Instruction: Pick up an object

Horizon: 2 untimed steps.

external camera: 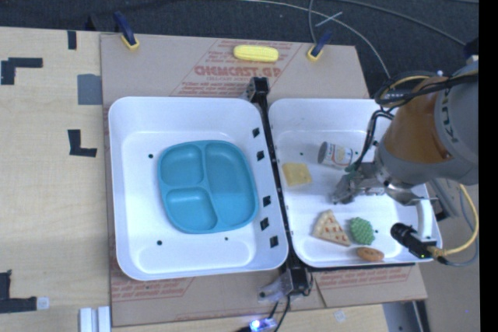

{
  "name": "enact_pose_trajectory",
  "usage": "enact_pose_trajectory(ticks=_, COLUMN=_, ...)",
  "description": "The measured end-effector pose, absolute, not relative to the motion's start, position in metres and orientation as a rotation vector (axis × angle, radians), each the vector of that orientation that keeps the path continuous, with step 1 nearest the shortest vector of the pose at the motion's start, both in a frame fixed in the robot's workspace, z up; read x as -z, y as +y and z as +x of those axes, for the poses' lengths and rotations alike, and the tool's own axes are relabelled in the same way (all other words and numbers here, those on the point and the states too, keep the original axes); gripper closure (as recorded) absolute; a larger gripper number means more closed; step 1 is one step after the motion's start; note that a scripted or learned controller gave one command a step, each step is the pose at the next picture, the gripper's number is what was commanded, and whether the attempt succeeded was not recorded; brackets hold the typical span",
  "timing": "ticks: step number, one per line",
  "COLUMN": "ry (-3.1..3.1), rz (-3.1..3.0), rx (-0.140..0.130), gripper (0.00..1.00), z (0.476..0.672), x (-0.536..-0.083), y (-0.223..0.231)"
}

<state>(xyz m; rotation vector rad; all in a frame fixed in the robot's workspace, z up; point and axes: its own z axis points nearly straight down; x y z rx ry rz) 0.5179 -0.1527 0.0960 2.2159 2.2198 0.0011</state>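
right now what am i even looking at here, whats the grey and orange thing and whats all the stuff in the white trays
You are looking down at a slant from one fixed camera above a bench. The grey and orange thing is a robot arm reaching in from the right. At its end is a gripper, a two-finger claw for picking things up. It hangs low over the right bin, and I cannot tell whether it is open or holding anything.

Two shallow white bins sit side by side on a sheet of cardboard. The left bin holds a blue plate with three compartments. The right bin holds small toy-like items: a can on its side, a pale yellow piece, a pizza slice, a green piece and a brown piece.

A yellow object lies on the cardboard beyond the bins.
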Motion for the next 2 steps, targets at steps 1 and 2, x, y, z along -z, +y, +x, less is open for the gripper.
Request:
enact_pose_trajectory(ticks=1, ry=2.222, rz=2.217, rx=-0.003, gripper=1.00, z=0.523, x=-0.141, y=-0.147)
enact_pose_trajectory(ticks=2, ry=2.219, rz=2.216, rx=-0.004, gripper=1.00, z=0.528, x=-0.203, y=-0.151)
